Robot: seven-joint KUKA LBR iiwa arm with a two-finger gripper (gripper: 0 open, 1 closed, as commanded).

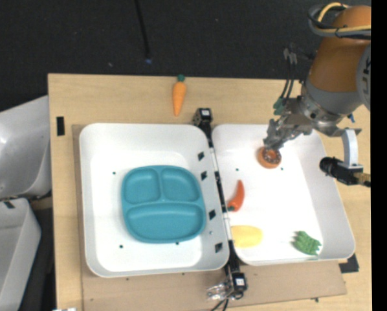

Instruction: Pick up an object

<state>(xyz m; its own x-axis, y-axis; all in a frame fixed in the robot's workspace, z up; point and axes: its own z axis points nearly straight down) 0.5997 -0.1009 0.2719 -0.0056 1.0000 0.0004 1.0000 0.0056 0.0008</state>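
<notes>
In the right bin (323, 193) lie a small round orange-brown piece (269, 157) near the back, a red pepper (237, 195) by the left wall, a yellow piece (246, 236) at the front left and a green leafy piece (306, 242) at the front right. My gripper (274, 142) hangs directly over the orange-brown piece, its tip at the piece's upper edge. The finger tips blur into the piece, so their spacing is unclear.
The left bin (96, 173) holds a blue divided plate (162, 203). An orange carrot (178, 95) lies on the wooden bench behind the bins. Black clips (202, 116) sit along the seam between the bins. The arm's wrist (336, 63) hangs over the right bin's back corner.
</notes>
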